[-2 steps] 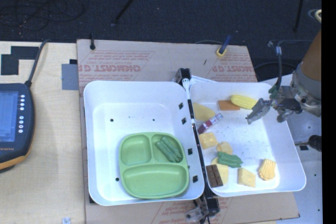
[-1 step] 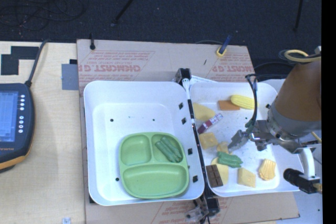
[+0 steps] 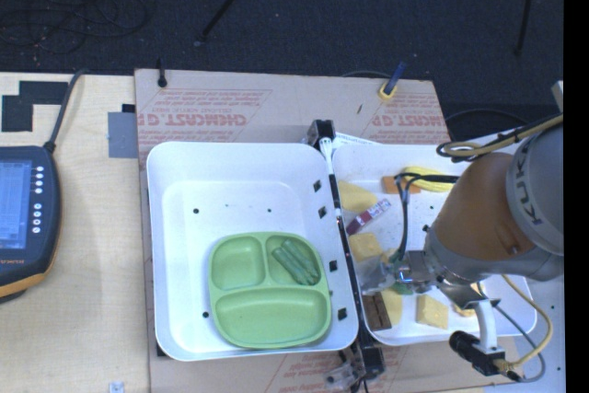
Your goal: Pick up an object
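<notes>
Arm (image 3: 502, 207) low over the right bin (image 3: 526, 319), nothing lifted yet.

The grey arm with its orange band sits nearest the lens and hides much of the right bin; its gripper (image 3: 398, 274) dips toward that bin's left wall, but whether it is apart or closed I cannot tell. Left of the right bin sits the left bin (image 3: 175, 198), bearing a green divided plate (image 3: 267, 290) with a green pod-like piece (image 3: 294, 260) in one compartment. Inside the right bin, small objects lie loose: yellow blocks (image 3: 354, 195), one yellow block (image 3: 432, 312) near the gripper, a brown piece (image 3: 376, 308), and a small red-and-white tube (image 3: 368, 217). As I judge it, the reach is done; the grasp and lift remain.
</notes>
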Robot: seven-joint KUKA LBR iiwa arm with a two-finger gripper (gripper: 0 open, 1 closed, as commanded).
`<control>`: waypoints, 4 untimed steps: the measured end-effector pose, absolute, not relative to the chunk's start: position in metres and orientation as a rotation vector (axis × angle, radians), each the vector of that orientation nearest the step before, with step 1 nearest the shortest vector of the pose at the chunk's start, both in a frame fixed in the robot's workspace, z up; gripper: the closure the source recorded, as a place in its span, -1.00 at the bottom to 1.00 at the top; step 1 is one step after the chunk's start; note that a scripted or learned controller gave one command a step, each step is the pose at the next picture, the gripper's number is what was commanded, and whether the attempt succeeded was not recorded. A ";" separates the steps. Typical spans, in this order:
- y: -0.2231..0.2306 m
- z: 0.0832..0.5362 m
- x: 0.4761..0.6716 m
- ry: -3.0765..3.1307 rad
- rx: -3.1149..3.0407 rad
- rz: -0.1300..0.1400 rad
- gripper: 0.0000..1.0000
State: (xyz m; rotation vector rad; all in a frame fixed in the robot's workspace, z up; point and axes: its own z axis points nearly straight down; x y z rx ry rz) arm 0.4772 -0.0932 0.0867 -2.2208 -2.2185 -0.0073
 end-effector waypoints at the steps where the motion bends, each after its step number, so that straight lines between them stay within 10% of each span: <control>1: -0.117 0.091 0.490 -2.221 -2.215 -0.009 -1.00; 3: -0.113 0.091 0.482 -2.221 -2.218 -0.010 -1.00; 4: -0.093 0.091 0.526 -2.222 -2.221 0.000 -1.00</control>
